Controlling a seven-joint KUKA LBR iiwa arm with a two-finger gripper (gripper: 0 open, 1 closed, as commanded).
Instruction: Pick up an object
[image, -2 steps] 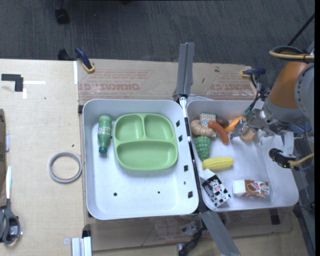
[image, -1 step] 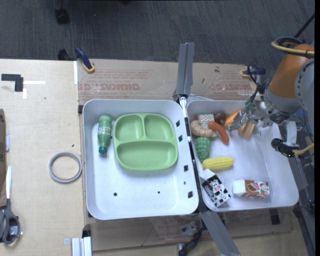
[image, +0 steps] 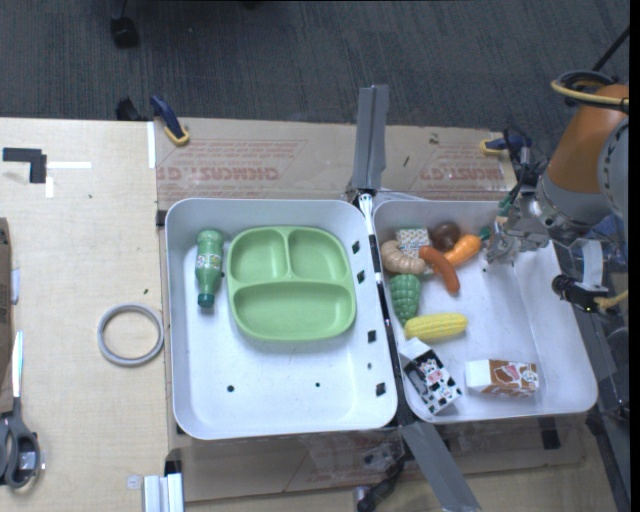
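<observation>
From my seat I see the arm (image: 590, 140) reaching in over the upper right corner of the right bin (image: 560, 375). Its jaws (image: 503, 243) hang near the bin's top edge, just right of the food pile; they look small and dark here, so I cannot tell whether they are clenched or released, and I see nothing between them.

The things to pick lie in the right bin: an orange carrot (image: 458, 250) nearest the jaws, a sausage (image: 441, 268) touching it, a brown round piece (image: 445, 236), a tan potato-like piece (image: 400, 260), a green ridged vegetable (image: 405, 295), a corn cob (image: 435, 325), a cow-print carton (image: 432, 380) and a small box (image: 505, 377) near the bottom edge.

The left bin (image: 270, 390) holds a green divided plate (image: 291, 281) and, just beside it, a green bottle (image: 208, 266). On the counter (image: 70, 250) to the left lies a tape ring (image: 131, 334).
</observation>
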